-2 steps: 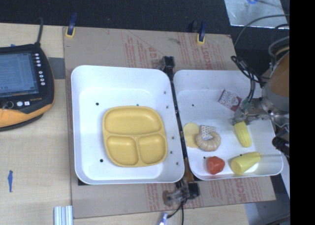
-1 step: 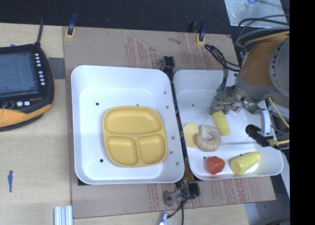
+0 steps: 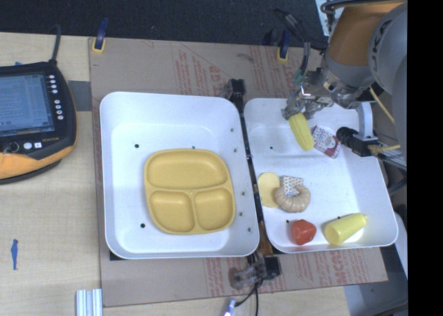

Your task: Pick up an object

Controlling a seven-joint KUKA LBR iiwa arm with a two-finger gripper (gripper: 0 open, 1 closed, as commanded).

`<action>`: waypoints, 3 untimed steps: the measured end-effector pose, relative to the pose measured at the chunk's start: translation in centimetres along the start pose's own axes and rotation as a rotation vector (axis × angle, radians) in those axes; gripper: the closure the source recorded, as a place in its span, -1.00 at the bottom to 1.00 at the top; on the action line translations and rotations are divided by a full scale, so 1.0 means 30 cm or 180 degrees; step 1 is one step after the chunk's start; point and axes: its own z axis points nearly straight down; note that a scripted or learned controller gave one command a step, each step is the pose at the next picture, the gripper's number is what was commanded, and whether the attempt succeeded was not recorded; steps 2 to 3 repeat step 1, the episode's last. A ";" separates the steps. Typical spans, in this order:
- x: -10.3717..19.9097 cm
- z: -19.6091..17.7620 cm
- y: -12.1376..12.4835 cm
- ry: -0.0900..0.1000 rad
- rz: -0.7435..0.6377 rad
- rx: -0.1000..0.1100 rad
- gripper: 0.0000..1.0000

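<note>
Here pincer (image 3: 302, 108) clamped on corn cob (image 3: 300, 132); cob hangs below fingers, over right bin (image 3: 377, 190).

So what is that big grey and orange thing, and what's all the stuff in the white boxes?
It is a robot arm, reaching in from the right. One camera looks down at a slant on the bench from above. At the arm's tip is a gripper, like a two-fingered hand, right at the top of a corn cob; whether it grips the cob is hard to tell. The left bin holds a yellow tray with three sections. The right bin has the cob, a red tomato, a yellow bottle, a doughnut and a small packet. A tablet lies at the far left.
</note>
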 end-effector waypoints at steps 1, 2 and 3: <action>0.183 -0.045 -0.117 -0.0004 -0.0006 0.0014 1.00; 0.183 -0.045 -0.117 -0.0004 -0.0006 0.0014 1.00; 0.183 -0.045 -0.117 -0.0004 -0.0006 0.0014 1.00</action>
